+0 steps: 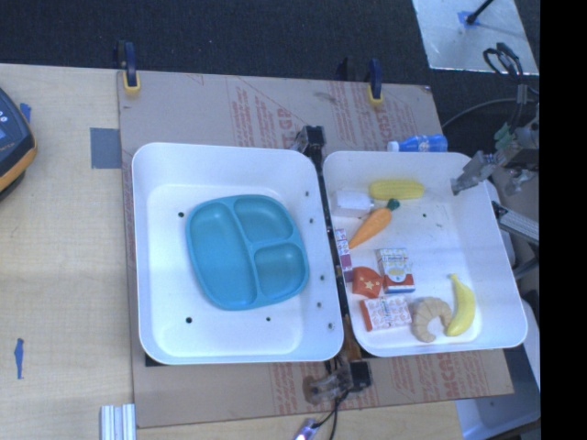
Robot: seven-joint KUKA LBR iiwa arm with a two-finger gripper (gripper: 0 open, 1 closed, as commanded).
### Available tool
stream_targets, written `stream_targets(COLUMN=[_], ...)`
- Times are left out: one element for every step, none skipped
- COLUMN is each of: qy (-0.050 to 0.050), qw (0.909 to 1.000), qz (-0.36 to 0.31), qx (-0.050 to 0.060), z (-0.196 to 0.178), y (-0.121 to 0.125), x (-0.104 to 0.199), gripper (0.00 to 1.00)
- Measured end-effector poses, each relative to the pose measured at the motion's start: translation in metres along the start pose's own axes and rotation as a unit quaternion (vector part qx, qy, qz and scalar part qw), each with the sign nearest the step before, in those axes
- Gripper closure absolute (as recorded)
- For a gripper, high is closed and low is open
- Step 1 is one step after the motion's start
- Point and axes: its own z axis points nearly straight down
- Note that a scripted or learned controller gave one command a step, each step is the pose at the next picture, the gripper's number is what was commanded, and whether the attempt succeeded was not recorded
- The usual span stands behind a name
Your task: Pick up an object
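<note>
Not yet picked: toy food lying loose in the right bin (pixel 491 246) — smooth orange carrot (pixel 371 227) near the middle, yellow corn (pixel 396 190) above it, curved banana (pixel 460 304) beside a knobbly croissant (pixel 429 318), small printed cartons (pixel 393 268) between. Glossy moulded plastic mostly, cardboard for the boxes. Still the approach step, judging by the hand (pixel 472 174) poised at the bin's upper right rim, pinching nothing; spread or pressed together, cannot tell. Next: choose one piece, descend squarely over it. Left bin (pixel 156 246) carrying a teal divided tray (pixel 246 249), on a tan surface (pixel 64 273).
</note>
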Motion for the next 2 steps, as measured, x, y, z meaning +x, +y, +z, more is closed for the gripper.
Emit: stream_targets(qy=[0.001, 0.0], qw=[1.0, 1.0], qz=[0.0, 0.0], qx=[0.002, 0.001], z=[0.136, 0.172], y=[0.023, 0.071], x=[0.02, 0.065], gripper=[0.0, 0.0])
